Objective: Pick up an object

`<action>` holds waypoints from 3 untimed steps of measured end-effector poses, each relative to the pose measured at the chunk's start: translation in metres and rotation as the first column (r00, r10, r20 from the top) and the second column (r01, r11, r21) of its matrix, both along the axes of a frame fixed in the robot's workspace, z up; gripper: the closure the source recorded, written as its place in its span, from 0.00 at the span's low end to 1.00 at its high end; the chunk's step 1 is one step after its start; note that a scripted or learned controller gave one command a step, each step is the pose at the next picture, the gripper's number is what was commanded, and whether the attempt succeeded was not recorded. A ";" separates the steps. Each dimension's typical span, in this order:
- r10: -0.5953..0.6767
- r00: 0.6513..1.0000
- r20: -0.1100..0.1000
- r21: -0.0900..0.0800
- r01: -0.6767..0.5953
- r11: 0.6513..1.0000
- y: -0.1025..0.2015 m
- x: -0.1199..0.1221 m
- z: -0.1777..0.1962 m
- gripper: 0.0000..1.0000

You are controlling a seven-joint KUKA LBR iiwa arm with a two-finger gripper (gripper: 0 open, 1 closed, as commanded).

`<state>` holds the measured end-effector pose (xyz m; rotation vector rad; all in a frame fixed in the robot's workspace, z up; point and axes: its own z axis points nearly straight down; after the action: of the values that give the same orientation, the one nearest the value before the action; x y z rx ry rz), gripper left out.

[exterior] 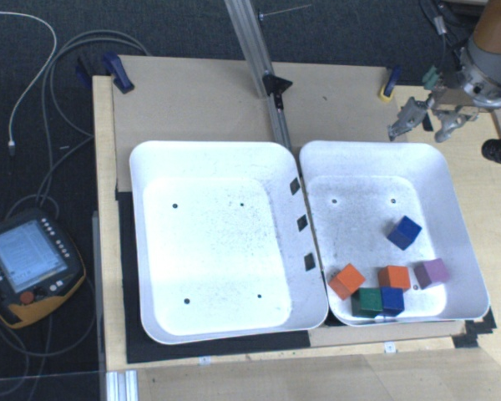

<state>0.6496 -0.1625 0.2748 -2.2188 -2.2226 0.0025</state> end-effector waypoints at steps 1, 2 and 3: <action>-0.003 1.000 -0.009 0.003 0.003 1.000 -0.022 -0.041 -0.119 0.00; -0.005 1.000 -0.009 0.004 0.005 1.000 -0.033 -0.096 -0.179 0.00; -0.001 1.000 0.006 0.001 0.001 1.000 -0.032 -0.091 -0.164 1.00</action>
<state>0.5588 -0.1945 0.1111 -2.2226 -2.2241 -0.0046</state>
